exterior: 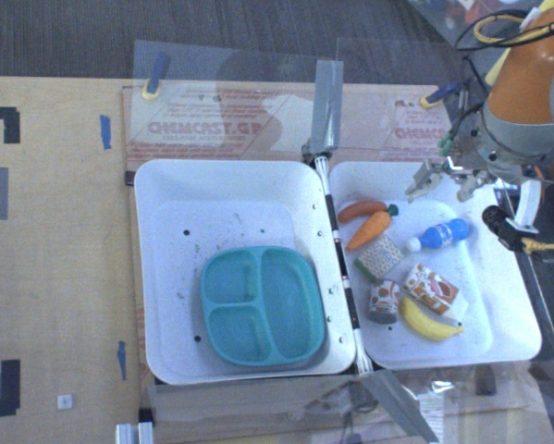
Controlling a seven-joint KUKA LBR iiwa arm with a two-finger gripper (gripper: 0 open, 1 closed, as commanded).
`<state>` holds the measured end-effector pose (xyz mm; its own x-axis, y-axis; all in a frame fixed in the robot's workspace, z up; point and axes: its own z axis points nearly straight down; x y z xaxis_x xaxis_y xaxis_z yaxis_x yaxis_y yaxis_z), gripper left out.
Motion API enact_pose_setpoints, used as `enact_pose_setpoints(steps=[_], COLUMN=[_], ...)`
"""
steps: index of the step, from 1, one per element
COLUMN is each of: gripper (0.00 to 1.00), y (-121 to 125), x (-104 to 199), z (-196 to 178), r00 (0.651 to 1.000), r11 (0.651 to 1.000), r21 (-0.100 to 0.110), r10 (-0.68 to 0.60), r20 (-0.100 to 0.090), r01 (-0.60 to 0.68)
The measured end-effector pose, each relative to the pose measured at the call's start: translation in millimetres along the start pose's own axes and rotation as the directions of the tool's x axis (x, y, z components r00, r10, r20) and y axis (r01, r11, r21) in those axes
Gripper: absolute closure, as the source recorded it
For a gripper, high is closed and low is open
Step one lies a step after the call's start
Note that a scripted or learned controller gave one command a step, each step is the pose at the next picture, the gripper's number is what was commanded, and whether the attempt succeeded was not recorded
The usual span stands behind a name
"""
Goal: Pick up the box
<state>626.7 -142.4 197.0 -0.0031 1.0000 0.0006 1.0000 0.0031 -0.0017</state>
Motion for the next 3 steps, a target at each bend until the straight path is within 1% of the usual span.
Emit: enact_pose_setpoints(steps=[1,2,3], gripper=[0.0,0.0,0.0], y=[6.3,-21.0,-59.1], x=[23.5,43.6,45.7], z=[82.4,90.4,109.1], r00=[0.996,0.998,0.983], r11=[0.995,0.996,0.983], r21=[-0.039,-0.054,-0.007], r10=[0.091,0.068,-0.182], r20=[0.001,0.008,0.002], r01=[-0.091,-0.067,0.182])
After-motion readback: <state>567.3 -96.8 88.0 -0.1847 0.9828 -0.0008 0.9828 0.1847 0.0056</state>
